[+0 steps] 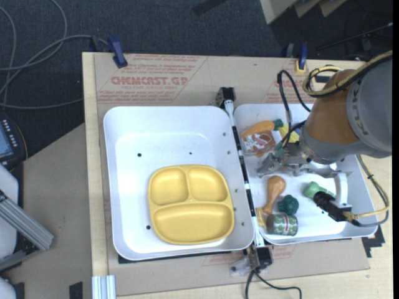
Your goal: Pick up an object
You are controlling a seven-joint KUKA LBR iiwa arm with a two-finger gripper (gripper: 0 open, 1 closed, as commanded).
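Left bin (124,136): yellow divided plate (190,204). Right bin (349,226): gripper (283,162) low beside drumstick (274,190), can (282,224). Finger state cannot be told.

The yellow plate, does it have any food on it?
Empty. The yellow divided plate lies flat in the left bin, and all three of its compartments show bare yellow.

Tray (190,204) in L bin (124,136); can (282,224) in R bin (312,232).

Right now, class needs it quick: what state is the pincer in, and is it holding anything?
Pincer: low in the right bin, above the drumstick; open or shut cannot be told, no object seen in it.
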